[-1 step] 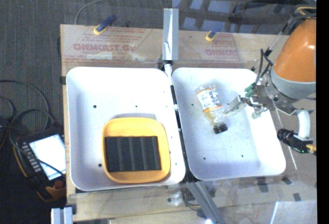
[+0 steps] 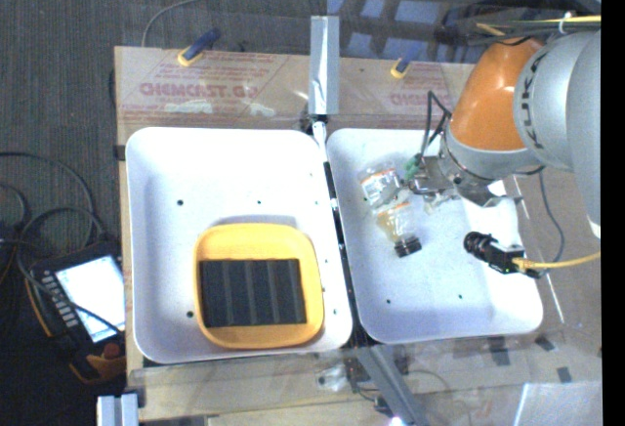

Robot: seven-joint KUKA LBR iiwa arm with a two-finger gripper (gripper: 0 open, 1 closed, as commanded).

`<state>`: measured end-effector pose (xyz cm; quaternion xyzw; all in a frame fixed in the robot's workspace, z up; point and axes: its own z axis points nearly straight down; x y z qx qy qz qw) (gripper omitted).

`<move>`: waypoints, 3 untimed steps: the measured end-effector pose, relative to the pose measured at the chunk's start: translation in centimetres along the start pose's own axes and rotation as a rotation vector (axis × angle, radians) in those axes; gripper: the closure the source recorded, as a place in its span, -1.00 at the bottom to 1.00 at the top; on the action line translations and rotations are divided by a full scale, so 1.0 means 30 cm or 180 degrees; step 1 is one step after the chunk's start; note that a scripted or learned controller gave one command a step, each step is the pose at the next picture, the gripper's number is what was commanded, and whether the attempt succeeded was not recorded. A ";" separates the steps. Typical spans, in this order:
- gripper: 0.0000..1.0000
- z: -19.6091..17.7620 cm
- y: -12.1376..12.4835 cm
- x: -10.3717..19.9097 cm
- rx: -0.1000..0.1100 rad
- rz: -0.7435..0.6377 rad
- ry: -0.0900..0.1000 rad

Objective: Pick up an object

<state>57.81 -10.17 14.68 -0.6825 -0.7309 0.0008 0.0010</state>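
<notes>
In the right bin (image 2: 439, 307), a crinkled clear plastic packet (image 2: 380, 185) lies near the far left corner. A second clear packet with orange-brown bits (image 2: 395, 216) lies just in front of it, and a small black piece (image 2: 408, 244) rests at its near end. My gripper (image 2: 428, 183) hangs low over the bin, just right of the packets and close to the upper one. The grey and orange wrist above hides much of it. A yellow square tray with a dark ribbed insert (image 2: 259, 287) sits in the left bin (image 2: 176, 180).
A raised divider (image 2: 335, 219) separates the two bins. The arm's bulk (image 2: 518, 111) covers the right bin's far right corner. Cardboard (image 2: 215, 87) lies behind the bins, and cables and a tablet (image 2: 88, 292) are on the floor at left.
</notes>
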 end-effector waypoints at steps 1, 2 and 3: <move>-1.00 0.183 0.201 -0.034 -0.0049 -0.0339 -0.0021; 1.00 0.151 0.202 -0.031 -0.0049 -0.0340 -0.0018; 1.00 -0.124 0.158 0.055 -0.0009 -0.0665 -0.0001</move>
